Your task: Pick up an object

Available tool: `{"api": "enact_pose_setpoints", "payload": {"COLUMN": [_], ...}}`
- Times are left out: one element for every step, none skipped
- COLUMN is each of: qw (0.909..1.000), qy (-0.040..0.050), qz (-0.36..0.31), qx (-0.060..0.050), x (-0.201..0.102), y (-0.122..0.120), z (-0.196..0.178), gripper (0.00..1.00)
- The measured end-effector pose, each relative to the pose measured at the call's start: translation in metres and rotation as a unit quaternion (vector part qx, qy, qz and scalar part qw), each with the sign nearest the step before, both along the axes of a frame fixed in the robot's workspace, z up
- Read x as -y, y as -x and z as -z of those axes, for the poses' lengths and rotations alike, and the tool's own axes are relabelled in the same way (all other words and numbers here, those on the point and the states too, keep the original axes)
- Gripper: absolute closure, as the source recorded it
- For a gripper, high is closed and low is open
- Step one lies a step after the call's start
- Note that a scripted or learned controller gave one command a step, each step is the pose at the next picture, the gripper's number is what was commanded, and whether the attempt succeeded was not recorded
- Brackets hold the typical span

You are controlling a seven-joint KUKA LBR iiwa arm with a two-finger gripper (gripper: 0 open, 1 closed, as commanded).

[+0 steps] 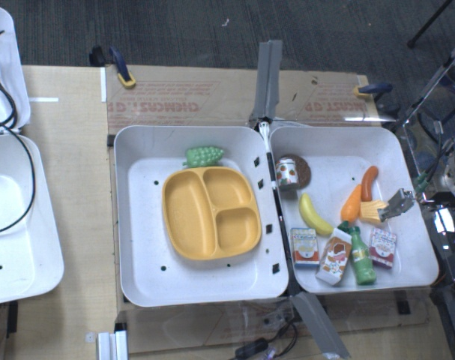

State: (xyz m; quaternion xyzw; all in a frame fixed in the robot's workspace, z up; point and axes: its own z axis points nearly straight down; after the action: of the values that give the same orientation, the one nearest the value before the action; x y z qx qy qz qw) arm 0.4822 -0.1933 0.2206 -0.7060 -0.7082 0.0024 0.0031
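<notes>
Here the pincer sat low at the right side of the right bin, its metal tips lying against a small yellow piece; whether it was apart or together could not be told.

Just beside that yellow piece lay one carrot, slanted, and one red sausage above it, the two touching end to side. One banana lay to their left, near the middle of the bin. Along the near edge stood a row: one small carton with an orange label, one white carton tilted beside it, one green bottle lying lengthwise against that carton, and one dark red carton at the right end. That made three cartons and one bottle. Toward the far left corner of the same bin lay one small can resting on a brown round piece. The things near the pincer were crowded close, the carrot and bottle top almost meeting.

The left bin held one yellow divided plate with three compartments, and one bunch of green grapes touching its far rim. Both bins stood side by side on the table. Two clamps gripped the table's far edge, one at each end.
</notes>
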Motion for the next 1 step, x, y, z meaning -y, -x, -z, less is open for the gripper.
{"api": "enact_pose_setpoints", "payload": {"qw": [0.9994], "qy": [0.0001], "qz": [-0.034], "qx": [0.001], "x": [0.0291], "y": [-0.0011], "z": [0.0023], "gripper": [0.00]}}
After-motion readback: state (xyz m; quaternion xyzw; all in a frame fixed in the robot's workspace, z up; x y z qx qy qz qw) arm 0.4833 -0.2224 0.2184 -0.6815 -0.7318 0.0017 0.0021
